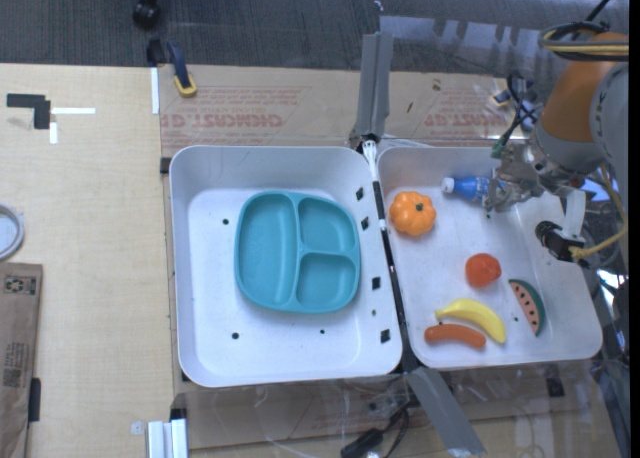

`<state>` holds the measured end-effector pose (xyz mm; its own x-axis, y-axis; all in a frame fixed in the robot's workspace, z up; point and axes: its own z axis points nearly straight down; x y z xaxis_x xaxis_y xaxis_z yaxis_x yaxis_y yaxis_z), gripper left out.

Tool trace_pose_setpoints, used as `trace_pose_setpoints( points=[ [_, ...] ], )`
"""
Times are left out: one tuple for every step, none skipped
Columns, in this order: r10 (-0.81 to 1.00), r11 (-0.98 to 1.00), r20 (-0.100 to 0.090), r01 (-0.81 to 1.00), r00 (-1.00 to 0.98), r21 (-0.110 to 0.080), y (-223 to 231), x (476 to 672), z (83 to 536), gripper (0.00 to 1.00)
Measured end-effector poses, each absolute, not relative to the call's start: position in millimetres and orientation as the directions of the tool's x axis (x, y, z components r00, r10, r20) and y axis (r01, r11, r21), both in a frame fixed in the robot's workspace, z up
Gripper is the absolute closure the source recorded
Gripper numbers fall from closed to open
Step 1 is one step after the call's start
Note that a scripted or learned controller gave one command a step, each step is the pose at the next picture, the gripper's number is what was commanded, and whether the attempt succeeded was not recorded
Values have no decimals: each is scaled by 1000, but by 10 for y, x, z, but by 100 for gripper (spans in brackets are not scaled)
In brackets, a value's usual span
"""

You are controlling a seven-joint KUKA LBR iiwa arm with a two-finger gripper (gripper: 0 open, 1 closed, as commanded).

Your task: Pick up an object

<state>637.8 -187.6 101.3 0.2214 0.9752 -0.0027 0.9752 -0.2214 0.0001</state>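
Two white bins are set side by side on the desk (pixel 80 276). The left bin (pixel 200 346) holds a teal divided plate (pixel 297 251). In the right bin (pixel 560 341) are seen a pumpkin (pixel 413 214) near the divider, a blue-and-white bottle (pixel 466 186) lying at the far wall, a tomato (pixel 483 269) mid-bin, and a banana (pixel 473 316), a sausage (pixel 456 336) and a melon slice (pixel 527 306) toward the near wall. The hand (pixel 505 193) is seen low at the far right, just beside the bottle's end; its opening cannot be told, and nothing is seen held.
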Motion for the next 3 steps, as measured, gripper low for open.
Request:
trace_pose_setpoints(
  points=[
    [975,-221,-3,975,221,0,-1876,6378,1012,0],
    [975,-220,-4,975,220,1,-1882,6384,1103,100],
    [975,-220,-4,975,220,0,-1881,6383,1102,0]
  ],
)
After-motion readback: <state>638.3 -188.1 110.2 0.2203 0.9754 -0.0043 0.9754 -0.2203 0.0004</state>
